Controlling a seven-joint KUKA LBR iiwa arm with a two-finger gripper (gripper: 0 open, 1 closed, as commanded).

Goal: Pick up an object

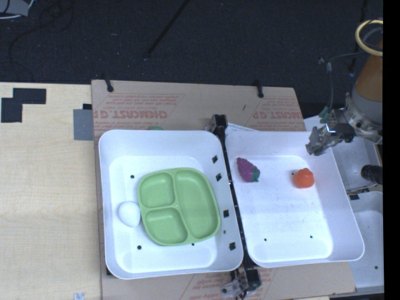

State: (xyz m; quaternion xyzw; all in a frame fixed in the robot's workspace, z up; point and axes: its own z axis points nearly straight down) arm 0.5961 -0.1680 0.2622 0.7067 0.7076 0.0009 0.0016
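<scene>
Camera view: arm at the right bin's far corner, objects untouched

Camera view, looking down at a slant on two white bins set side by side on a cardboard sheet [187, 105]. A black divider strip [228, 192] runs between them.

Arm: enters from the right. Orange band [370, 74] sits high at the right edge, grey wrist below it, angled down and to the left. The gripper [317, 141] is over the upper right corner of the right bin [300, 242], near its far rim. Nothing can be seen between its fingers; whether they are spread or closed, cannot tell (too small and dark here).

Right bin contents:
- orange-red round object [304, 178], right of centre, below and a little left of the gripper, clearly apart from it.
- purple object with a green end [248, 169], toward the bin's left side, near the divider. Well apart from the orange-red one.

Left bin [119, 155] contents:
- green three-compartment plate [179, 205], lying flat, roughly centred.
- white egg-like object [129, 214], just beside the plate's left edge, seemingly touching it.

Bench [44, 186] to the left is pale wood with dark patches near its top.
</scene>
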